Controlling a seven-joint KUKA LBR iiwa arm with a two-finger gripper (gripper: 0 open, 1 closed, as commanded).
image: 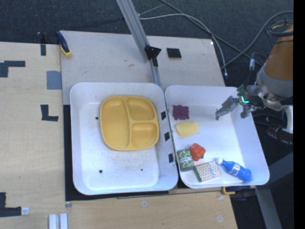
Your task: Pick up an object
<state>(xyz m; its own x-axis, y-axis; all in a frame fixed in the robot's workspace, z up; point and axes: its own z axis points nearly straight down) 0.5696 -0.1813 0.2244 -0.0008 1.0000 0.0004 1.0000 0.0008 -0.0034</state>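
the grey arm's gripper (pixel 234 107) hangs over the upper right part of the right bin (pixel 248 142), nothing visible between its fingers; whether they stand open or closed cannot be told from this angle. below and to its left lie a purple piece (pixel 180 111), a pale yellow piece (pixel 187 128), a red object (pixel 197 151), a green packet (pixel 184 159), a patterned card (pixel 208 171) and a blue bottle (pixel 236 170). a yellow divided tray (pixel 129 122) sits in the left bin (pixel 86 142).
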